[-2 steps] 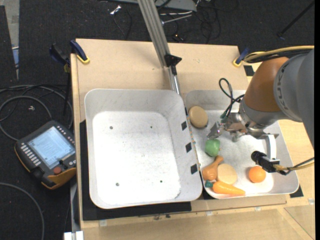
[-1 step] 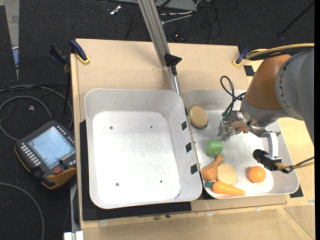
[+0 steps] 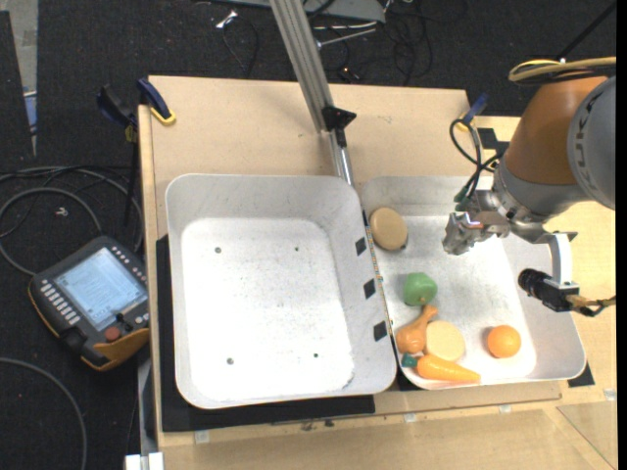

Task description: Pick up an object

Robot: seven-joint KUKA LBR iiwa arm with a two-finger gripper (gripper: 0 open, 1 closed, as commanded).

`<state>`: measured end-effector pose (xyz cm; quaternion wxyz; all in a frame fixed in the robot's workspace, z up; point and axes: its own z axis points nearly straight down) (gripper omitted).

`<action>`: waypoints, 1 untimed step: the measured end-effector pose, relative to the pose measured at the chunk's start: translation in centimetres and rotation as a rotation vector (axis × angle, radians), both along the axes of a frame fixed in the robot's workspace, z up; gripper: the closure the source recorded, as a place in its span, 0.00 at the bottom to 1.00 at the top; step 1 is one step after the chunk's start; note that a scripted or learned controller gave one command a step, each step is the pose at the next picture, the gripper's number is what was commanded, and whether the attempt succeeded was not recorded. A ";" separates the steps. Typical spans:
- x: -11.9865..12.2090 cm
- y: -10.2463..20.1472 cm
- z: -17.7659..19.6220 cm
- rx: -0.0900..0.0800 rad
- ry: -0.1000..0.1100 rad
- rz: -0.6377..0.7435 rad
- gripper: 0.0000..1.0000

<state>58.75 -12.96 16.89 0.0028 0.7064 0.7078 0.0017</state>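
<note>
End effector (image 3: 460,239) hovers over the right bin (image 3: 549,365), with the toy food lying from its nine to its six o'clock.

Whether it is spread or pressed together I cannot tell from this slant. The nearest piece, a smooth tan bun-like round (image 3: 389,229), sits near at nine o'clock, by the bin's left wall. A glossy green ball (image 3: 420,288) lies toward seven; an orange ball (image 3: 504,342) lies toward five. Farther off at the near rim, a pale disc (image 3: 444,341) touches an orange gourd shape (image 3: 416,331) and a carrot (image 3: 447,368), whose long axis runs roughly three-to-nine. The left bin (image 3: 196,204) is speckled white plastic.
</note>
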 end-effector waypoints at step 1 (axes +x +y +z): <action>0.0 -0.7 4.6 -0.001 0.001 0.000 1.00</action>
